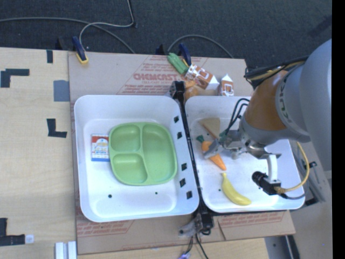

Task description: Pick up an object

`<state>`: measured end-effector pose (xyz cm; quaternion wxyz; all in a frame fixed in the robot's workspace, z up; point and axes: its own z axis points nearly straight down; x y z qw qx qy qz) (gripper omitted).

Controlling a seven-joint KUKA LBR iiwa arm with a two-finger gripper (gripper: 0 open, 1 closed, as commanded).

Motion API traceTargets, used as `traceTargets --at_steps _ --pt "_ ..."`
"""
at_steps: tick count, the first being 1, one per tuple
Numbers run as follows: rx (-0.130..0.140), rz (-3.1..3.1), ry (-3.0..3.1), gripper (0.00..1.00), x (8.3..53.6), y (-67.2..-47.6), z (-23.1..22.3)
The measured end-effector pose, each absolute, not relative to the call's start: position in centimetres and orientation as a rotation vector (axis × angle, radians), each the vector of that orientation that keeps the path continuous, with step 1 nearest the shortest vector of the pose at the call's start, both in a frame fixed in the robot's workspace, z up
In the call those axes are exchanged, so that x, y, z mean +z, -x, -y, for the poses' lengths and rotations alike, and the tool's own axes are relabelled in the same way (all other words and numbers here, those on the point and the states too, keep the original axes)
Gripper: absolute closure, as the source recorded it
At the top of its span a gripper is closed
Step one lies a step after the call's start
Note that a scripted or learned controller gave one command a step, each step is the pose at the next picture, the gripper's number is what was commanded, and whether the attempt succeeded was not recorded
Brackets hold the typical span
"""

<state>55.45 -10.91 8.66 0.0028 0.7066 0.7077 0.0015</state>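
My gripper (pixel 214 147) is down in the right bin (pixel 280 198), at its left side near the dividing wall. It sits over a small orange carrot (pixel 218 161), whose tip pokes out just below it; another orange bit (pixel 206 145) with a green end shows at its left. I cannot see whether the carrot is held. A tan wedge-shaped piece (pixel 211 126) lies just behind the gripper. A yellow banana (pixel 234 192) lies toward the bin's front, apart from the gripper.
The left bin (pixel 91 198) holds a green divided plate (pixel 143 152) and a small printed box (pixel 99 147) beside it. Behind the bins lie a green item (pixel 178 63) and small cartons (pixel 202 79). The arm's orange band (pixel 267 107) hangs over the right bin.
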Motion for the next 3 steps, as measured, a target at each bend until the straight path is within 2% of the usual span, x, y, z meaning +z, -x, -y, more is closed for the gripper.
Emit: traceTargets --at_steps 1,2,3 --pt "-0.001 -2.220 -2.219 0.00 8.60 -57.57 10.20" --pt "0.003 -2.218 -2.215 0.00 8.64 -57.07 10.09" --pt "0.000 -2.218 -2.216 1.00 9.58 -57.02 10.15"
